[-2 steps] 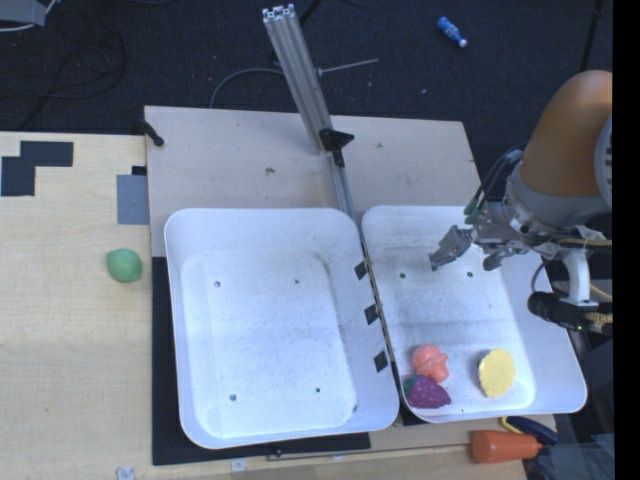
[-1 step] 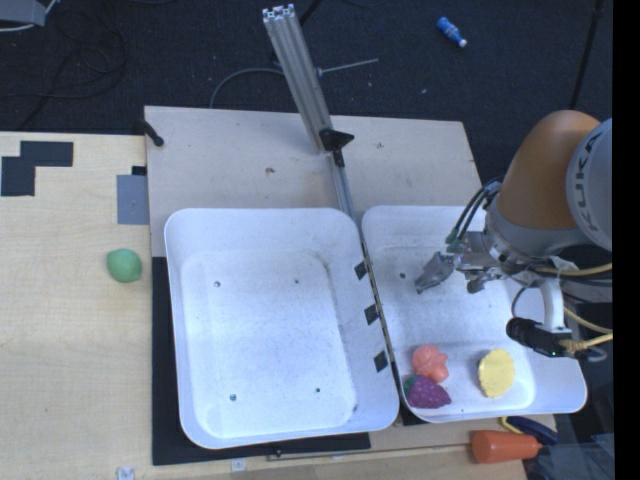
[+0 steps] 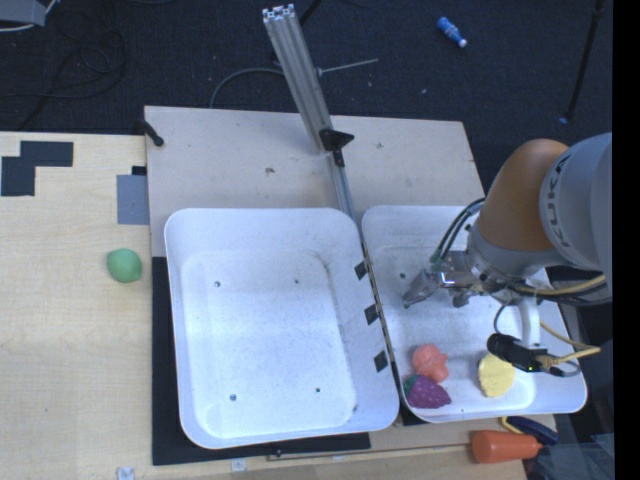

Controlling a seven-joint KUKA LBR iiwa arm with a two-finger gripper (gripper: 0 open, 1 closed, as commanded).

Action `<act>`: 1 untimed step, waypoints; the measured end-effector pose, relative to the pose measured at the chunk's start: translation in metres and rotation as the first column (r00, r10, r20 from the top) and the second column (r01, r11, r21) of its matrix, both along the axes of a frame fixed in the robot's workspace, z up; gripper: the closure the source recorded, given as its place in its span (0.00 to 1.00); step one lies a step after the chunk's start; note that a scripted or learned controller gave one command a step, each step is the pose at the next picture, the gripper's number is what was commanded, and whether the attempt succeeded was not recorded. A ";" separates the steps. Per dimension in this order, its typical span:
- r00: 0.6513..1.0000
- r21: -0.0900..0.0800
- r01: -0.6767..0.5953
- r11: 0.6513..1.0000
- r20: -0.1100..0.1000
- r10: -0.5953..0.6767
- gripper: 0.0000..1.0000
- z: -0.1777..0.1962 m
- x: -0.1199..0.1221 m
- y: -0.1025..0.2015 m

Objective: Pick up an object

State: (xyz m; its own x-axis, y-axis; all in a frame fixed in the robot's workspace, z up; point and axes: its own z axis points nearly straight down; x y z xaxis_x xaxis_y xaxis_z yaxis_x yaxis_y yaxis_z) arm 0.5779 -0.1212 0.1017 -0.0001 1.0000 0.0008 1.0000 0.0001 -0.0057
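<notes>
Currently the end effector (image 3: 418,290) hangs over the right bin (image 3: 400,230), near its middle-left, fingers pointing toward 9 o'clock. Spread or pressed together: cannot tell, too small and dark. Nothing visible between them, so no grasp yet. Step in hand looks like the approach/positioning phase, before any pick.

Candidate objects sit at about 5–6 o'clock from the end effector, along the bin's near edge: an orange-red lump (image 3: 429,358), a purple berry-like toy (image 3: 429,393) touching just below it, and a yellow piece (image 3: 494,376) off to their 3 o'clock. All well apart from the fingers.

Next move likely calls for shifting toward 6 o'clock, centring over one item, then descending. The red and purple ones touch, so the yellow is probably the cleaner target.

Left bin (image 3: 200,230) holds nothing pickable. A green ball (image 3: 124,265) lies on the table (image 3: 60,368) at far 9 o'clock.
</notes>
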 end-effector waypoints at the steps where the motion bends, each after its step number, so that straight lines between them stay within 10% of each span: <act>1: 1.000 -0.001 0.000 1.000 0.006 0.000 0.00 -0.010 0.000 0.000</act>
